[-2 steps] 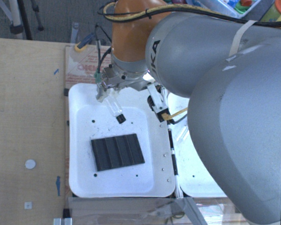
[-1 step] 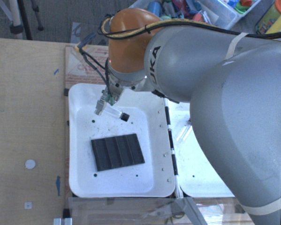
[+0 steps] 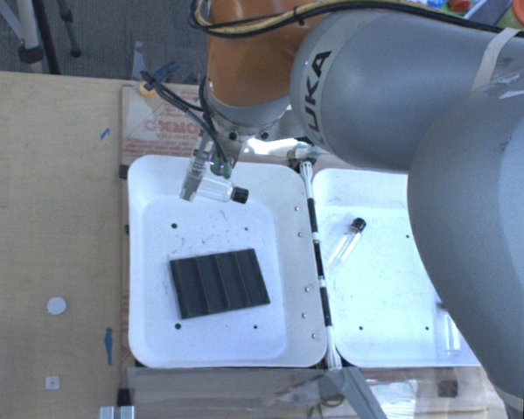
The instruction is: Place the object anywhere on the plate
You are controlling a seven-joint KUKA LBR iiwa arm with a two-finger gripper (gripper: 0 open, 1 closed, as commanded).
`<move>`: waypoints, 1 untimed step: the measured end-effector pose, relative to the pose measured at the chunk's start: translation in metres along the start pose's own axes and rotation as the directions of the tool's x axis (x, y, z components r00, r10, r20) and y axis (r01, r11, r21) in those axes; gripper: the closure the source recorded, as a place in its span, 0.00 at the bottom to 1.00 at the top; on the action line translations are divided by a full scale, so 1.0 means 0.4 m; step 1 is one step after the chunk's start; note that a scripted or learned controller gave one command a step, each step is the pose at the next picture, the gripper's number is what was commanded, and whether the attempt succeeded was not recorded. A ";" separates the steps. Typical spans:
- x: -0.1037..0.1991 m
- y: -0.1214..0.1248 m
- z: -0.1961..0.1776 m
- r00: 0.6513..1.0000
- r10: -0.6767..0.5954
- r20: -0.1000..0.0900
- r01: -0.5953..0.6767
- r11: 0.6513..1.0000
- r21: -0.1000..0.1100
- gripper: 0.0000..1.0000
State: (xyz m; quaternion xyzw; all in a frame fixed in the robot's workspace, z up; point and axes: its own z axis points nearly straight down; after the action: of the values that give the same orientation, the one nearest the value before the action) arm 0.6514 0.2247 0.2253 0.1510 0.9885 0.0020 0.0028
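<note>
While the grey arm with its orange band hangs over the bench, I take the dark ribbed rectangular plate [image 3: 219,283], lying flat in the left white bin [image 3: 149,268], as my landmark. Beyond the plate's far edge, toward the back wall of that bin, the two-finger gripper [image 3: 206,177] points down, and a clear plastic tube with a black cap [image 3: 220,191] sits right at its fingertips. The tube looks pinched between the fingers, its capped end sticking out to the side, so I read the gripper as clamped on it, though the clear plastic makes the contact hard to judge. To the right of the plate, across the divider in the other white bin [image 3: 389,290], a second clear tube with a black cap [image 3: 348,238] lies loose, well apart from the gripper. As I judge it, the pick is done and the carry is partway: the held tube is near the plate but not over it. What remains is moving it above the ribbed surface, lowering, and letting go.
</note>
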 end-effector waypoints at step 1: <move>-0.016 0.004 0.147 0.999 0.035 -0.005 -0.035 0.999 0.003 1.00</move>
State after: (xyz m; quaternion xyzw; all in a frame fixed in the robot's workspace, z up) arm 0.6583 0.2246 0.1665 0.1684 0.9857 0.0010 -0.0001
